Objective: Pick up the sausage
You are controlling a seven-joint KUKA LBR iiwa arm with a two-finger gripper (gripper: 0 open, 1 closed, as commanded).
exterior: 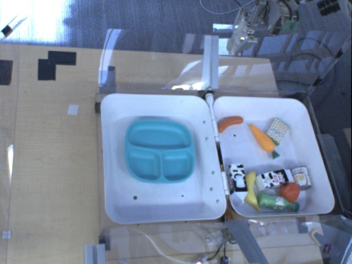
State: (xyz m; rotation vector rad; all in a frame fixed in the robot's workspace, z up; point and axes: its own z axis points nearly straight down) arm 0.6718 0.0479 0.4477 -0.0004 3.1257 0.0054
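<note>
We saw the blue divided plate [159, 157] in the left bin [110, 147]. The sausage [230, 123] lay untouched at the far left corner of the right bin [316, 142], near the carrot [263, 138]. The gripper [246, 36] hung well beyond the bins; we could not tell its state. We judged the whole pick remained undone.

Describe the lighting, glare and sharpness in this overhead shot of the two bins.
Camera view: strong daylight blows out the top left corner; pale reflections streak the area behind the bins; the sausage and carrot in the right bin read clearly with soft shadows; the gripper at the top looks faint and hazy.
</note>
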